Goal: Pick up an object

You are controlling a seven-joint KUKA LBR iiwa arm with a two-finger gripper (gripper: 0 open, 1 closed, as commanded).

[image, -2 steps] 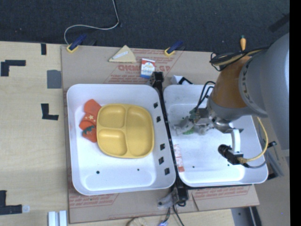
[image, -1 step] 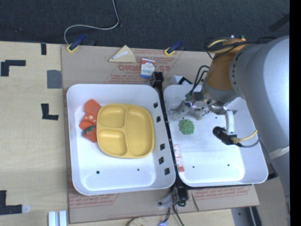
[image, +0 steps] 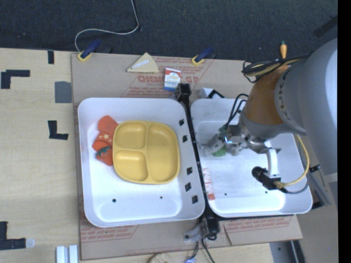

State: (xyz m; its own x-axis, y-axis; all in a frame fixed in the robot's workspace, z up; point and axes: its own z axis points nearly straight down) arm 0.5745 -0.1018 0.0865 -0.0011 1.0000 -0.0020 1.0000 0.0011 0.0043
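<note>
**Claw lowered over a small green object in the right bin**

Lying on the floor of the right bin (image: 258, 201), near its left wall and about mid-height in the frame, a small green object (image: 219, 151) sits directly at the tip of the claw (image: 224, 144). The metallic claw parts crowd over it, and whether they are spread or closed on the object cannot be told from this angle. The arm (image: 296, 97), grey with an orange band above the wrist, enters from the right edge of the frame and covers the upper right of this bin; a yellow cable (image: 300, 174) loops below the wrist.

In the left bin (image: 137, 207), a yellow divided plate (image: 147, 151) with three compartments rests slightly tilted at centre. An orange-red toy (image: 104, 138) with a green patch lies just beside the plate's left edge, touching or partly under it.

Both bins stand on a brown cardboard sheet (image: 109, 75) on the counter (image: 33, 174). Beyond the bins, at upper centre, lie a tan wedge (image: 144, 63) and a small red-and-white box (image: 172, 79).
</note>
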